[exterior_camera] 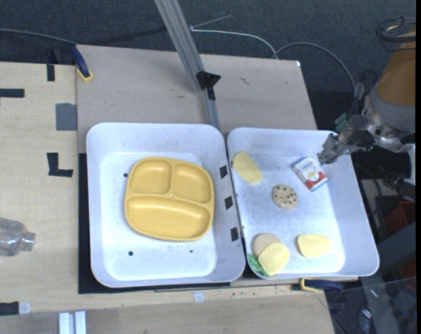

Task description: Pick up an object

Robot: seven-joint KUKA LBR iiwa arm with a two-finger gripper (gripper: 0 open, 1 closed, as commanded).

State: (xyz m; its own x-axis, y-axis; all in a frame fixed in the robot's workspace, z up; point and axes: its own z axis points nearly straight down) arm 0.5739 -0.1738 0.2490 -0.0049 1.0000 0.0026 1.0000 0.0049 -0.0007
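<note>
The right bin (349,207) holds a small white, red and blue carton (310,172), a chocolate-chip cookie (285,197), a pale yellow piece (247,167) at its upper left, another yellow piece (312,245) at the lower right, and a tan round item (265,242) with a yellow-green piece (274,257) at the front. My gripper (330,149) hangs at the bin's upper right edge, just up and right of the carton, with nothing seen between its fingers.
The left bin (106,186) carries a yellow three-compartment plate (170,198). A slanted metal pole (182,33) ends at a black clamp behind the bins. A clear plastic bottle (5,236) lies at the far left on the bench.
</note>
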